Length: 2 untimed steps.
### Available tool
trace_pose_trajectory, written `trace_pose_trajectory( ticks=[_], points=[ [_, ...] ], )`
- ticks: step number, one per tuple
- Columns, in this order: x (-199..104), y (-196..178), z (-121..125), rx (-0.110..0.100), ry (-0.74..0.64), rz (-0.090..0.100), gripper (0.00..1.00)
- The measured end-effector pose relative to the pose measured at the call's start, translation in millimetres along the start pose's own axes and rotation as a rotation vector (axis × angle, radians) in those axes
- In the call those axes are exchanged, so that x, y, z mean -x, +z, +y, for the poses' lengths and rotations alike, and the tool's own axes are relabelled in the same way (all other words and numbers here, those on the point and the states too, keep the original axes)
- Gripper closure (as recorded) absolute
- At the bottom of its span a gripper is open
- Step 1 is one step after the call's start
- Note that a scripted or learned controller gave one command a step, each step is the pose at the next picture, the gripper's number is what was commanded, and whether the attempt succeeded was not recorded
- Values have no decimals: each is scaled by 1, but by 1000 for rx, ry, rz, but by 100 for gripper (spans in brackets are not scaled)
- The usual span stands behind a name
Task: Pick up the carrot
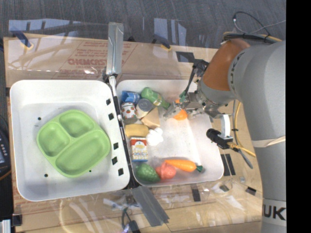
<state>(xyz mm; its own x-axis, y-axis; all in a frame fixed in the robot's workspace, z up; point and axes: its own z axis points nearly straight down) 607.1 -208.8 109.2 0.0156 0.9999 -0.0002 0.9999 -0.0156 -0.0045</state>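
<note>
The carrot (pixel 181 165), orange with a small green top, lies on its side near the front of the right bin (pixel 206 144). Its green end points right. My gripper (pixel 176 111) hangs over the back middle of that bin, well behind the carrot and apart from it. A small orange piece (pixel 181 114) sits right at the gripper's tip. I cannot tell what it is or whether it is held.
Along the right bin's left side lie cans (pixel 129 111), a green item (pixel 152 96), a yellow block (pixel 136 130), a white lump (pixel 154 137) and a small box (pixel 139 148). A green piece (pixel 147 173) and a red piece (pixel 166 171) touch the carrot's left end. A green divided plate (pixel 73 142) sits in the left bin (pixel 24 101).
</note>
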Motion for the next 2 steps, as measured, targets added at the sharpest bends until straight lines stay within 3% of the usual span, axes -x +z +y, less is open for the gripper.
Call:
trace_pose_trajectory(
  ticks=[1, 2],
  points=[
    [-10, -37, 16, 4, -11, 1, 0],
    [-5, -33, 15, 2, 4, 1, 0]
  ],
)
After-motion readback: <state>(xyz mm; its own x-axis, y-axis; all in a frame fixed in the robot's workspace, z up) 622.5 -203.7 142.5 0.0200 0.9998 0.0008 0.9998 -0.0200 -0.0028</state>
